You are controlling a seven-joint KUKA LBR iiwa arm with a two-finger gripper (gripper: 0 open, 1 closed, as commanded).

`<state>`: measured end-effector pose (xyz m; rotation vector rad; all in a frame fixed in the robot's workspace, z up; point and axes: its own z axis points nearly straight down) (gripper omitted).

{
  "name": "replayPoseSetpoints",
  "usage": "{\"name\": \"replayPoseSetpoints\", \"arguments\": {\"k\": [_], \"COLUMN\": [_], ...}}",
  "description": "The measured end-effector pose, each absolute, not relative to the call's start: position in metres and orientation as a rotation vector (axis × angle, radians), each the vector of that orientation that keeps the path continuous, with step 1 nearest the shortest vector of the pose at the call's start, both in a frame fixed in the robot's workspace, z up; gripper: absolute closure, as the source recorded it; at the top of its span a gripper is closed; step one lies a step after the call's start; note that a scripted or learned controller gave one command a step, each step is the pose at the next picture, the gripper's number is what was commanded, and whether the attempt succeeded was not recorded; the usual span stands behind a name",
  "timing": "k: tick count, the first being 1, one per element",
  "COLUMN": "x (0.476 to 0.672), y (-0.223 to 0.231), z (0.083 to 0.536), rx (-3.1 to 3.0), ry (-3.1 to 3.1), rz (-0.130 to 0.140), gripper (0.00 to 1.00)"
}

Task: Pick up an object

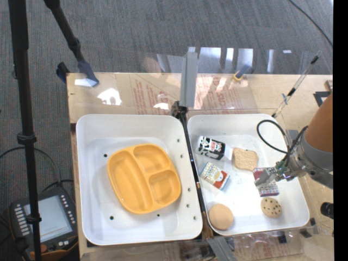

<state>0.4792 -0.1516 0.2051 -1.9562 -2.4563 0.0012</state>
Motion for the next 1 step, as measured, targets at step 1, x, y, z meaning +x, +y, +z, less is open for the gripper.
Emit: {"name": "replayPoseSetpoints", "arguments": {"k": [1], "x": [0.5423], "y": [-0.1066], "z": [0.2417], "rx": [-2.047], "ry": [-2.38], "rz": [0.002], "gripper": [1.0]}}
